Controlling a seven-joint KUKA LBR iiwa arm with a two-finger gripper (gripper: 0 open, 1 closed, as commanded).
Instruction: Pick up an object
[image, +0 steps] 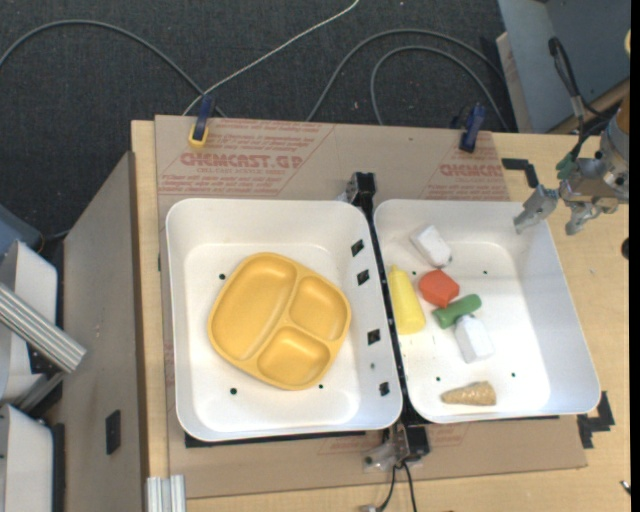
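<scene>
The right bin (560, 330) holds several small objects: a white block (431, 243), a yellow oblong piece (405, 300), a red-orange piece (438, 288), a green piece (455, 310), a white piece (474, 339) and a tan wedge (469, 395). My gripper (556, 211) hangs at the bin's far right corner, above its rim, with its two fingers spread apart and nothing between them. It is well to the right of the objects.
The left bin (190, 300) holds a yellow divided plate (278, 320). A black divider with clips (372, 300) runs between the bins. Cables lie on the dark floor behind the bench, and two clamps (202, 118) grip the board's far edge.
</scene>
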